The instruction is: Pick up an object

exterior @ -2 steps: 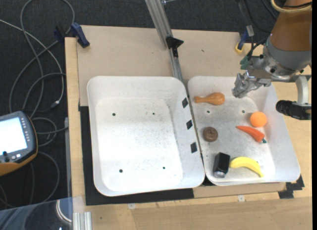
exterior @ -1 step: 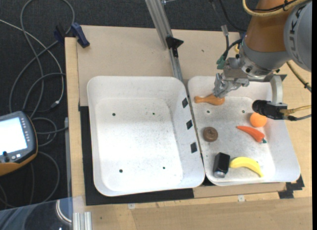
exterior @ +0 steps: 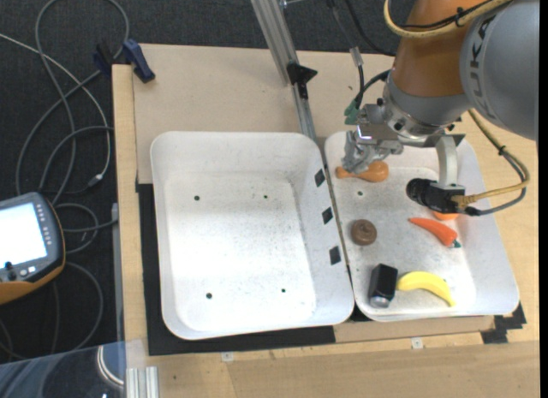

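- The tool (exterior: 366, 158) stands at the far left corner of the right bin (exterior: 488, 251).
- The orange object (exterior: 370, 171) lies directly under it, touching the tips.
- Finger state: cannot tell.

The table (exterior: 214, 88) has a light wooden top. On it two shallow white bins lie side by side and touch: the left bin (exterior: 171, 157) and the right bin (exterior: 497, 276). A blue clamp (exterior: 137, 58) grips the table's far left corner.
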Robot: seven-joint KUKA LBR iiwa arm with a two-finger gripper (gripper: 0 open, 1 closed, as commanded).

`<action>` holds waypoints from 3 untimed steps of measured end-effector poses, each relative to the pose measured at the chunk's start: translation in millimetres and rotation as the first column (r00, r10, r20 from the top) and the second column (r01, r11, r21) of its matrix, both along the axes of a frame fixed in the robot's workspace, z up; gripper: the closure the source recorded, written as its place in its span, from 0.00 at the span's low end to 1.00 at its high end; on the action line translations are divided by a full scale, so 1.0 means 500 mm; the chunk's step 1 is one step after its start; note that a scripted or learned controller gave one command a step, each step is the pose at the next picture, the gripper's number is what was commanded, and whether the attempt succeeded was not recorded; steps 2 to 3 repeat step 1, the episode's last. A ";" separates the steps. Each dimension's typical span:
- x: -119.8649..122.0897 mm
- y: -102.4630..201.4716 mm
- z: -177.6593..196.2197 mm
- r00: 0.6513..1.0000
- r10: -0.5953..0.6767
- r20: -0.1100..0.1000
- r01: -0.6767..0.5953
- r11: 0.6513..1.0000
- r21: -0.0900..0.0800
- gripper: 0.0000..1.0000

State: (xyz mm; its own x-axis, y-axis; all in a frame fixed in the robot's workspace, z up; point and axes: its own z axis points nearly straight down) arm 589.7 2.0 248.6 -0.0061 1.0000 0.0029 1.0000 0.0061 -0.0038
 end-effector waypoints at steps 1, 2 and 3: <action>-0.013 0.102 0.010 1.000 0.001 0.001 -0.001 1.000 0.001 1.00; -0.013 0.102 0.010 1.000 0.001 0.001 -0.001 1.000 0.001 1.00; -0.013 0.102 0.010 1.000 0.001 0.001 -0.001 1.000 0.001 1.00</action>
